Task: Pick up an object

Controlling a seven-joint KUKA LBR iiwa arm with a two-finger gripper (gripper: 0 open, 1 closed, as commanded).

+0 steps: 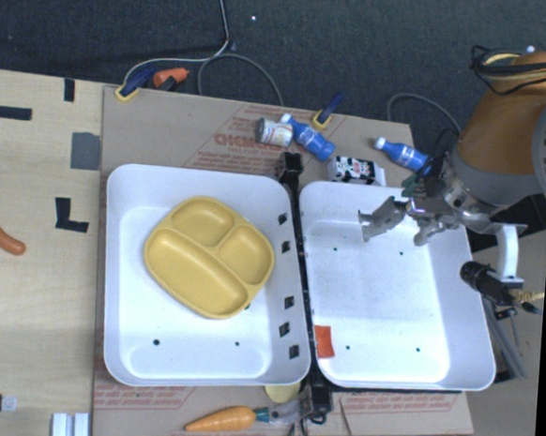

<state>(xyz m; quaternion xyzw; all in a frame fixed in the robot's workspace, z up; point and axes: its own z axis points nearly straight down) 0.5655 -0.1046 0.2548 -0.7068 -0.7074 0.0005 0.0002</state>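
Camera view. The gripper [402,223] hung over the upper part of the right bin [431,366], its two fingers [378,221] spread apart with nothing between them.

The only sizeable candidate in the bins was the yellow divided plate [211,254], which lay flat in the left bin [120,247], well apart from the fingers, beyond the shared bin wall on the side away from the arm. The plate appeared to be moulded plastic: judged light, stiff and smooth, likely slippery on its flat faces. The raised outer rim, or a ridge between compartments, would offer the best hold; the broad floor of a compartment gives the fingers nothing to close on.

A small orange tag [323,339] lay on the right bin floor, nearer the fingers, toward the lower corner by the dividing wall. It looked thin and flat, so probably hard to pinch.

A carrot [223,419] and a sausage [2,231] lay on the tabletop [19,333], outside both bins.
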